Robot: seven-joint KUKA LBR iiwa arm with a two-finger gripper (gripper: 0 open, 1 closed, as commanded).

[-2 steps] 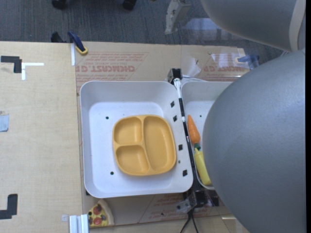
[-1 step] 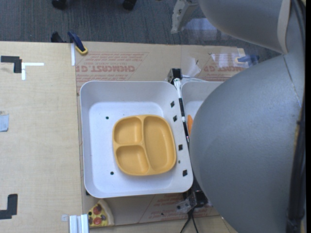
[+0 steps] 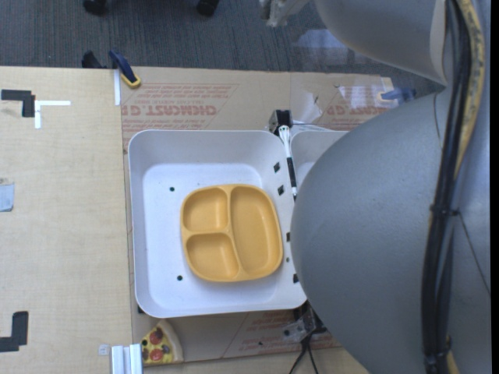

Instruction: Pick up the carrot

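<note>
The grey arm (image 3: 390, 232) bulks across the near right of the frame, from about two o'clock down to five o'clock, its body covering most of the right-hand bin (image 3: 312, 150), of which just a sliver of white rim shows at about one o'clock from centre. Whether the jaws are apart or together cannot be told from this view. The carrot's place cannot be told either; it may lie under the arm in the covered bin, but that is a guess.

Toward centre sits the left-hand bin (image 3: 148, 232), and in it a yellow divided plate (image 3: 231, 232) with three compartments, all bare. Farther off, at about eleven o'clock, a cardboard sheet (image 3: 179, 104) lies under the bins, with a small blue and yellow tool (image 3: 125, 70) at its far corner.

As a judgement, nothing shows the carrot grasped or lifted, so the pick counts as not yet done.
</note>
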